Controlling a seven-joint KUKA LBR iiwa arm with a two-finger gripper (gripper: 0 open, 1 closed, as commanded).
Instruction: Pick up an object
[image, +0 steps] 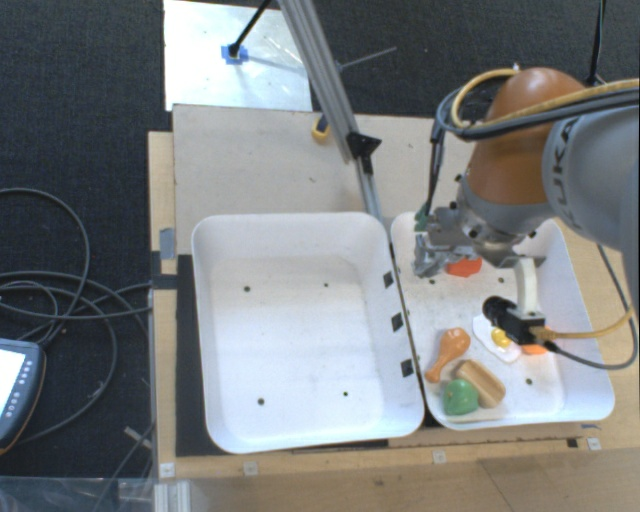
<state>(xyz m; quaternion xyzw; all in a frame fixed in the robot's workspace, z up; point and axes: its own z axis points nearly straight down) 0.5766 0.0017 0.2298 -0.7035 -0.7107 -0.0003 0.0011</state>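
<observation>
Whether the jaws are spread or pressed together we cannot tell. We see the arm (560, 140) reaching in from the right, its gripper (437, 250) low over the right bin (590, 400), touching a red-orange object (464, 267). Near the front lie a tan block (482, 382), an orange drumstick-shaped toy (447, 354) and a green ball (460, 397).
</observation>
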